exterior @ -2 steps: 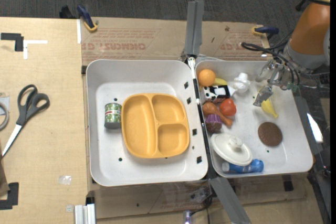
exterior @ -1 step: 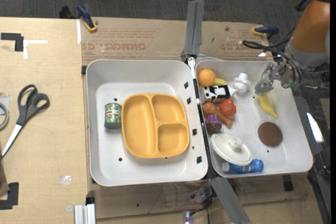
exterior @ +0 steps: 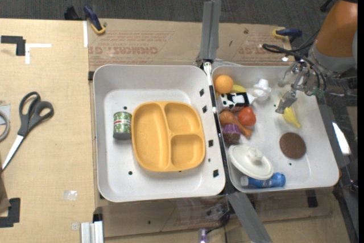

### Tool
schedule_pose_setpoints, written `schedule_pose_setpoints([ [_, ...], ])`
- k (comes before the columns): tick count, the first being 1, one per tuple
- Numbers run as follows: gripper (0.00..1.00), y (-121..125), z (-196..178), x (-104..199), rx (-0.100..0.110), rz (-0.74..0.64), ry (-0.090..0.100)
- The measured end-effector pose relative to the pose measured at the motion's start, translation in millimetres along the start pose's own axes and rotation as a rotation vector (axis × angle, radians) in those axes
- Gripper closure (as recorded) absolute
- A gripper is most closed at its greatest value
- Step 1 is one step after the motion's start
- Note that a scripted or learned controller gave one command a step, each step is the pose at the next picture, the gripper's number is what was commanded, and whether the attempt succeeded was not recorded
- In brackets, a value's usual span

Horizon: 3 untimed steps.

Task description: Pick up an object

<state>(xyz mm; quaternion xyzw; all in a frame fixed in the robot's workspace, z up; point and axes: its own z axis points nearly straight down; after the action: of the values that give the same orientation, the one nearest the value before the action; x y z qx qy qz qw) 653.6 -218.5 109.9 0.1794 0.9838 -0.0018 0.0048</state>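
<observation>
My gripper [exterior: 282,105] hangs over the upper right part of the right bin [exterior: 318,176], pointing down and to the left. Its tip is just above a small yellow banana-like piece [exterior: 292,117] and seems apart from it; nothing shows in its grasp. A brown disc [exterior: 292,145] lies below that. Left of the gripper are a white crumpled item [exterior: 261,89], an orange [exterior: 223,83], a black-and-white toy [exterior: 235,100], a red tomato [exterior: 247,116] and a purple piece [exterior: 231,133]. A white lidded pot [exterior: 252,161] and a blue item [exterior: 268,181] sit at the bin's front.
The left bin [exterior: 108,179] holds a yellow divided plate [exterior: 169,135] and a green can [exterior: 121,124]. A grey divider bar [exterior: 210,31] runs between the bins. Scissors [exterior: 25,118] lie on the wooden bench at far left. Blue clamps [exterior: 94,19] sit at the back.
</observation>
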Motion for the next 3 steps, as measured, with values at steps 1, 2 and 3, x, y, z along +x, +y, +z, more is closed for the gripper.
schedule_pose_setpoints([
  [1,0.0,-6.2,18.9,8.5,-0.002,0.131,0.01],
  [2,1.0,-5.2,9.7,7.1,-0.001,0.127,0.006],
  [3,1.0,41.8,-113.9,27.5,-0.001,0.212,0.007],
])
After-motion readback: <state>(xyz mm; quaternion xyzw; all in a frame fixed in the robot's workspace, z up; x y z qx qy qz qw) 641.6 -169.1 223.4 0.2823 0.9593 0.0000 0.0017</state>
